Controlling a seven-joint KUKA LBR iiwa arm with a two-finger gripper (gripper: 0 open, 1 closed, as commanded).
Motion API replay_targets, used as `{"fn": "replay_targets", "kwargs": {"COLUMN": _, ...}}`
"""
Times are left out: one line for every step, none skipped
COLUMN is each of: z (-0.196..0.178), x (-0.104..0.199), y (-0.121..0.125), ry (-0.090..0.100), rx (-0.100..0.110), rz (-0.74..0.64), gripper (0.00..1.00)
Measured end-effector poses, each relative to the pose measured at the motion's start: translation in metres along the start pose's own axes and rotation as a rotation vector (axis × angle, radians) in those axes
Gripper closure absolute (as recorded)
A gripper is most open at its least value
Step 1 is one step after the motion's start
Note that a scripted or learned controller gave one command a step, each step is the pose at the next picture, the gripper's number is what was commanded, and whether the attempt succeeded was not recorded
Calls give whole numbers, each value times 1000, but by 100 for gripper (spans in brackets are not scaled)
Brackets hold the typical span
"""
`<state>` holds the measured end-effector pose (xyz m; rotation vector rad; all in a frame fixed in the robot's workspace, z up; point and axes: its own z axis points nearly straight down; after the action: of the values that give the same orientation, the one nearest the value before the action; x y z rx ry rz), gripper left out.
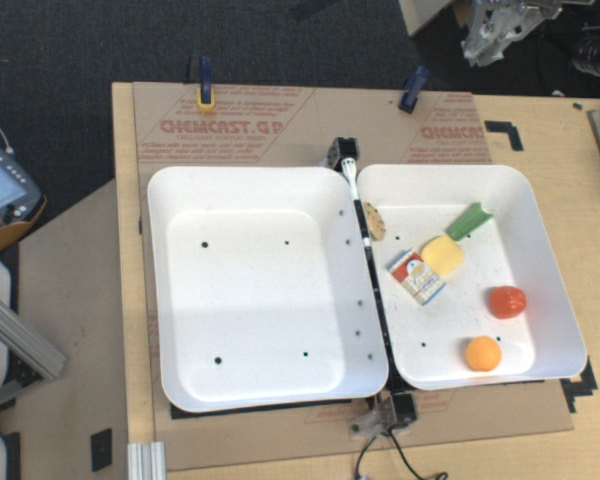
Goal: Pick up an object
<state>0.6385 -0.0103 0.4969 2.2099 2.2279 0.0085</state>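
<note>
The right bin [540, 218] holds several small objects. A red ball [507, 302] and an orange ball [483, 353] lie near its front right. A yellow piece [443, 256] with a green stalk [468, 221] rests mid-bin, touching a small red, white and blue carton [416, 275]. A brown flat item [375, 221] sits against the bin's left wall. My gripper [488, 40] hangs high at the top right, beyond the far edge of the bench and well apart from all the objects, with nothing in it.
The left bin [170, 268] stands beside the right one, joined along a black centre strip [365, 258]. Two blue clamps [205, 80] [414, 88] hold the cardboard base at the back edge. A cable connector [392, 413] sits at the front.
</note>
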Motion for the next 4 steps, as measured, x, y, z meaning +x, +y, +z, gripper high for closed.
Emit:
{"fn": "replay_targets", "kwargs": {"z": 61, "x": 58, "y": -29, "ry": 0, "rx": 14, "rz": 2, "gripper": 100}}
{"fn": "replay_targets", "kwargs": {"z": 129, "x": 123, "y": -77, "ry": 0, "rx": 17, "rz": 0, "gripper": 100}}
{"fn": "replay_targets", "kwargs": {"z": 114, "x": 119, "y": -74, "ry": -1, "rx": 4, "rz": 7, "gripper": 100}}
{"fn": "replay_targets", "kwargs": {"z": 145, "x": 115, "y": -137, "ry": -2, "rx": 14, "rz": 9, "gripper": 100}}
